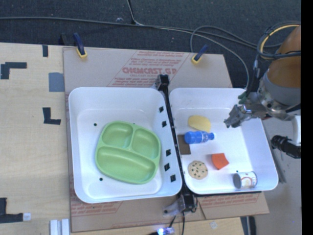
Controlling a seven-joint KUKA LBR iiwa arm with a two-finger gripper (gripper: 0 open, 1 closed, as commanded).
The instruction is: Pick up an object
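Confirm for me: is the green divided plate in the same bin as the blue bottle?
No: the green plate lies alone in the left bin, while the blue bottle lies in the right bin.

This looks like a robotics lab. Two white bins (117, 98) sit side by side on a cardboard sheet (146, 67) held to the desk (29, 141) by yellow-and-blue clamps (79, 48). Black tape marks (49, 115) dot the wooden desk, loose cables (146, 26) trail over dark carpet (195, 4), and a grey-and-orange industrial arm (283, 67) reaches in from the right.
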